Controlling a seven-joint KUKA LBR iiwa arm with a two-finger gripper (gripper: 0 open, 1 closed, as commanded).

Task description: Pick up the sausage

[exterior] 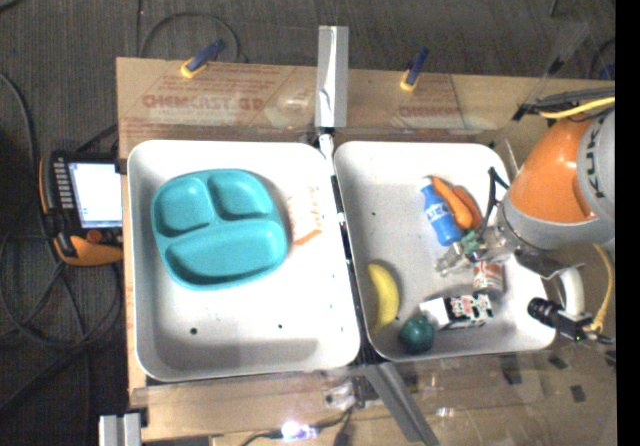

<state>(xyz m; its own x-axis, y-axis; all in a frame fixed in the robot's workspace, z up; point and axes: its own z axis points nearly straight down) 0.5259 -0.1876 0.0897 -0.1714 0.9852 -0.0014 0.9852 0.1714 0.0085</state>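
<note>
The sausage (pixel 461 202) is an orange-red curved piece in the right bin (pixel 400 169), at its upper right, leaning against a blue bottle (pixel 438 215). My gripper (pixel 472 256) hangs low over the right bin, just below the sausage and the bottle and apart from them. Its tip is small and cluttered against the items under it. The arm's orange and grey wrist (pixel 560 189) comes in from the right over the bin's rim.
A yellow banana (pixel 384 292), a dark green round item (pixel 417 334) and a small black-and-white carton (pixel 466 309) lie in the right bin's lower half. The left bin (pixel 250 334) holds a teal divided plate (pixel 221 227).
</note>
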